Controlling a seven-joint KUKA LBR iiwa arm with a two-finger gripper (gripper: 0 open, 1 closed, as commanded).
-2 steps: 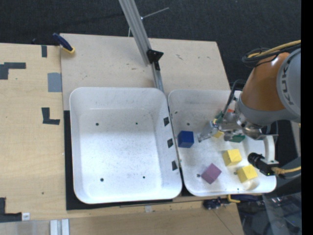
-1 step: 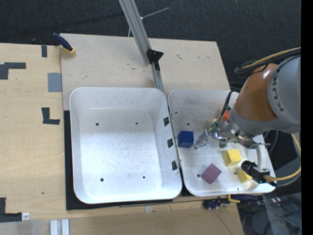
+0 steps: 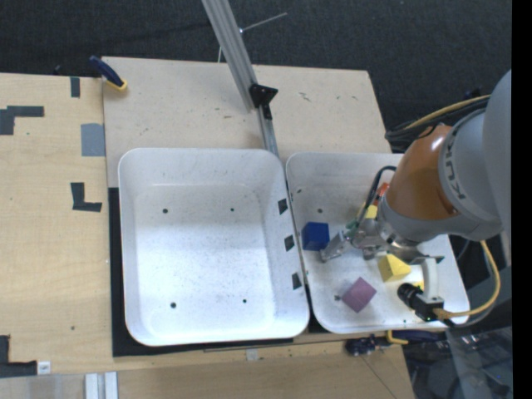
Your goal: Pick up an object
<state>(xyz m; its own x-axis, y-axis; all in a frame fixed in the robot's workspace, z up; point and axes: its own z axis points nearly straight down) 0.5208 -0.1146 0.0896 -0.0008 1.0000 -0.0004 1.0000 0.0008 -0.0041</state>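
Tool [image 3: 339,248] low in right bin [image 3: 332,169], finger state unclear. Blue cube [image 3: 315,236] just beside, purple block [image 3: 359,294] below, yellow piece [image 3: 394,267] behind. Nothing lifted; grasp, raise remain.

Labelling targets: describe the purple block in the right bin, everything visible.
The purple block is a small, matte, mauve cube-like piece, tilted so it looks like a diamond. It lies on the floor of the right bin, near the front wall, below the blue block and left of the yellow piece. Nothing appears to touch it.
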